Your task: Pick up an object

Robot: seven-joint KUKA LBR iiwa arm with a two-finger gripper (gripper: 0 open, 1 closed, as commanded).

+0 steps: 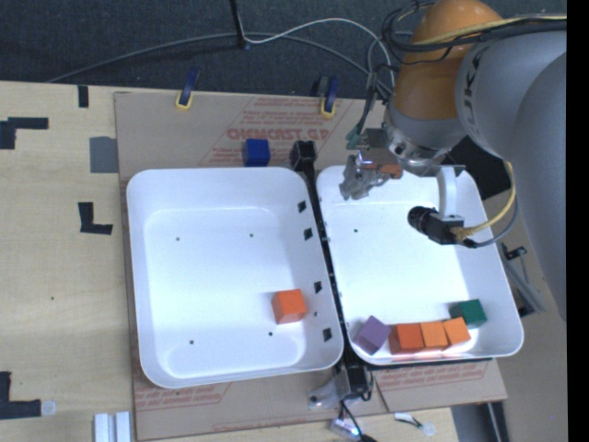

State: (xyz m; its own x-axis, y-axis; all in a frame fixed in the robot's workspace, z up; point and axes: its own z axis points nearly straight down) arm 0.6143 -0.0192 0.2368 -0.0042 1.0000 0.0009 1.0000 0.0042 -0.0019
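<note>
Orange block (289, 306) lies alone in your left bin (147, 187), untouched. Right bin (502, 334) holds five along its near wall: one purple (372, 334), three orange (433, 336), one green (470, 313). Your gripper (361, 179) hangs over the right bin's far corner; I cannot tell its state. Nothing looks lifted; the pick remains.

Both bins, left (156, 210) and right (479, 274), look like smooth white plastic with a slight sheen. Orange block (289, 306) and purple block (372, 334): matt faces. Board (276, 132) under the bins: brown cardboard, matt, printed. Bench (55, 265): pale wood-look surface. Arm shell (515, 90): smooth grey, semi-gloss. Orange band (442, 63): glossy.
</note>
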